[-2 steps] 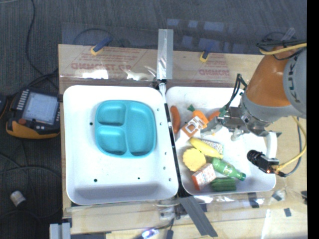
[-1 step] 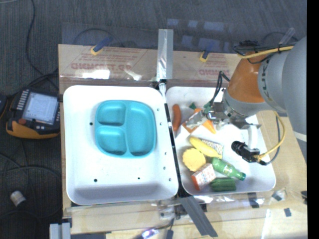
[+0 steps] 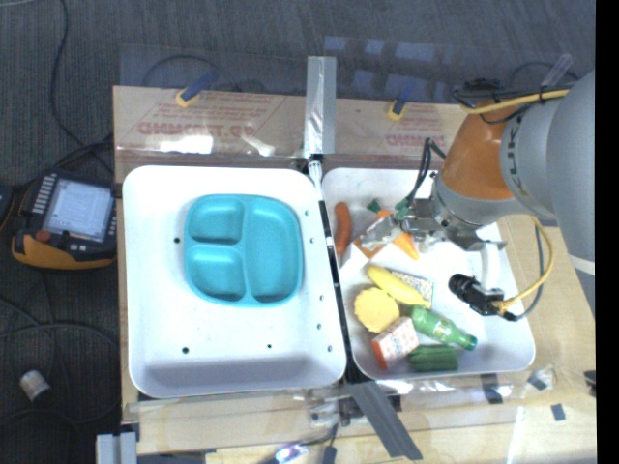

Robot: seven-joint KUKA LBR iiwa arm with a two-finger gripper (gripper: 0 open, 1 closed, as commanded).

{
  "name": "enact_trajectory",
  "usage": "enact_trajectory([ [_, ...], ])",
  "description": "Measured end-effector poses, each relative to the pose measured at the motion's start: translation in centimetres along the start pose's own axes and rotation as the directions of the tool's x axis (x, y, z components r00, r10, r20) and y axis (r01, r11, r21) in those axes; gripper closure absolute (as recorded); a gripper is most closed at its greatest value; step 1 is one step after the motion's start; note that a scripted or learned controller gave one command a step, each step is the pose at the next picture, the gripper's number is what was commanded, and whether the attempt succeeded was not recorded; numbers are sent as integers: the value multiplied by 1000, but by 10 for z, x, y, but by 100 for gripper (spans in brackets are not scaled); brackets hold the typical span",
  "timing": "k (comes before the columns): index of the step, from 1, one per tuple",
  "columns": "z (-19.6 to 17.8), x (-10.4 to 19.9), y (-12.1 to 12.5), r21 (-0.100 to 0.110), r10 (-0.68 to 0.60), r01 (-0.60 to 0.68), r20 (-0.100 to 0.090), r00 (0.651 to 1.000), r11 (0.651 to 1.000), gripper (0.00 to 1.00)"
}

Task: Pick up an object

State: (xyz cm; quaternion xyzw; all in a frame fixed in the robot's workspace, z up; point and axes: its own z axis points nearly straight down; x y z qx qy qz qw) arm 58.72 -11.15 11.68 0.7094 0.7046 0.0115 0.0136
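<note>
Your gripper (image 3: 411, 222): low in the right bin (image 3: 517, 341) by the orange wedge (image 3: 406, 246); grip state: cannot tell.

Two bins are set side by side on the bench. In the left bin (image 3: 155, 356) a divided tray (image 3: 242, 247) is placed near the middle. In the right bin (image 3: 517, 341) a sausage (image 3: 341, 228) is laid along the left wall; a banana (image 3: 395, 285) is found at the centre, with a round toy (image 3: 375, 309) just in front. Nearer the front edge, a carton (image 3: 396, 342), a bottle (image 3: 443, 329) and a cucumber (image 3: 432, 359) are clustered. The gripper (image 3: 411, 222) is positioned over the rear part of this bin.
</note>
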Motion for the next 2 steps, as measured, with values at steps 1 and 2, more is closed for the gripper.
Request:
enact_trajectory([
  [1,8,-28,47,-5,17,-17,-7,1000,1000,0],
  [2,10,-68,91,37,129,-128,-22,991,991,0],
])
